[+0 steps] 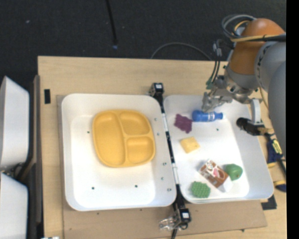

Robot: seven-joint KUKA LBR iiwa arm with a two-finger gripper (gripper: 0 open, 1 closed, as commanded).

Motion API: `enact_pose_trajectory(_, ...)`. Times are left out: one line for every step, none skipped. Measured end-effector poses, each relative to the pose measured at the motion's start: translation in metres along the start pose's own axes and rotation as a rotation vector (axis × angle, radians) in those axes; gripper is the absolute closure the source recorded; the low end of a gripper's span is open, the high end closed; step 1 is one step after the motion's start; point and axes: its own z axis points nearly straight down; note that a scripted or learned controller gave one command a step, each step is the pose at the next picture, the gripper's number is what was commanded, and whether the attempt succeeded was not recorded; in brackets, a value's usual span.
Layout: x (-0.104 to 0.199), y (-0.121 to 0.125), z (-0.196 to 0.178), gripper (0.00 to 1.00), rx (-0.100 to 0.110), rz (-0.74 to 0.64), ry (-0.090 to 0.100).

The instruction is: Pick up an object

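Note:
In the right bin (249, 148) lie a blue bottle-like object (207, 116), a purple piece (183, 123), a pale yellow block (190, 144), a brown and white packet (214, 174), a green round object (233, 172) and a green knobbly object (200, 189). My gripper (210, 106) hangs at the bin's far side, directly over the blue object and touching or nearly touching its top. Nothing is lifted.
The left bin (79, 183) holds a yellow divided plate (123, 136). A black clamp (156, 89) sits at the far end of the seam between the bins. The grey arm with its orange band (251, 46) fills the upper right.

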Motion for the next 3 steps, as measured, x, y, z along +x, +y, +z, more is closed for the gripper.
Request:
enact_pose_trajectory(0.002,0.004,-0.046,1.00,-0.003,-0.008,0.003)
enact_pose_trajectory(-0.006,0.009,-0.095,1.00,-0.003,-0.007,0.002)
enact_pose_trajectory(-0.007,0.010,-0.125,1.00,-0.001,-0.007,0.003)
